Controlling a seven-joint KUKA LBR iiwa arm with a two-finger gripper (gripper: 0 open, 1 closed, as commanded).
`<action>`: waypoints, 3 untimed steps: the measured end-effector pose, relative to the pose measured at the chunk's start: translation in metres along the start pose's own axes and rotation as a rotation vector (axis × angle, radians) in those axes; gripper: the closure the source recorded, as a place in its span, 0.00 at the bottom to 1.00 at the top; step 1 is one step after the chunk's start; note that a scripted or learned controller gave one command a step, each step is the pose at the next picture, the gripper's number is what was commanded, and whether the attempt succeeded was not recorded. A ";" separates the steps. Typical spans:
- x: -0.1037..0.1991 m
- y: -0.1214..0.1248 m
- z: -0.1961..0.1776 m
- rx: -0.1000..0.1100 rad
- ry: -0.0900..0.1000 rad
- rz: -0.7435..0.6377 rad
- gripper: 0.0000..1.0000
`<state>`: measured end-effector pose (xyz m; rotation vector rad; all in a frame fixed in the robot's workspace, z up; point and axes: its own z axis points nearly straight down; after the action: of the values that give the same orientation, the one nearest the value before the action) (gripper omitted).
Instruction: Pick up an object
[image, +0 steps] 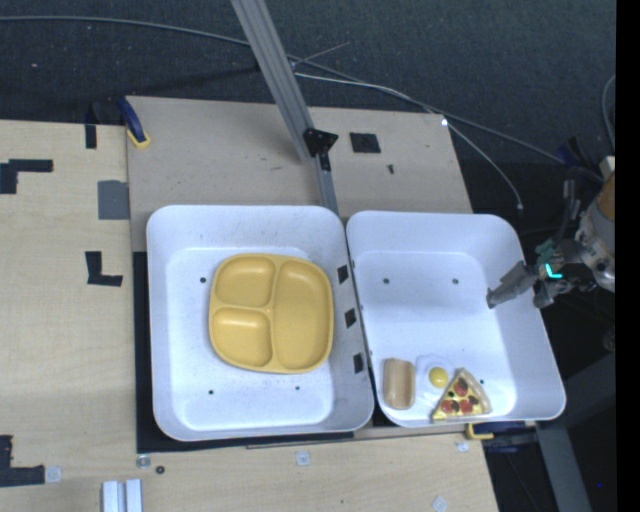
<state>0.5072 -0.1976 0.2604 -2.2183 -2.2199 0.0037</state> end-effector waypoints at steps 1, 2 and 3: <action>0.000 0.001 -0.001 -0.003 -0.001 0.000 0.00; 0.001 0.007 0.060 0.002 0.000 0.000 0.00; -0.006 0.006 0.108 0.002 0.000 0.001 0.00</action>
<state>0.5129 -0.2040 0.1523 -2.2183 -2.2181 0.0057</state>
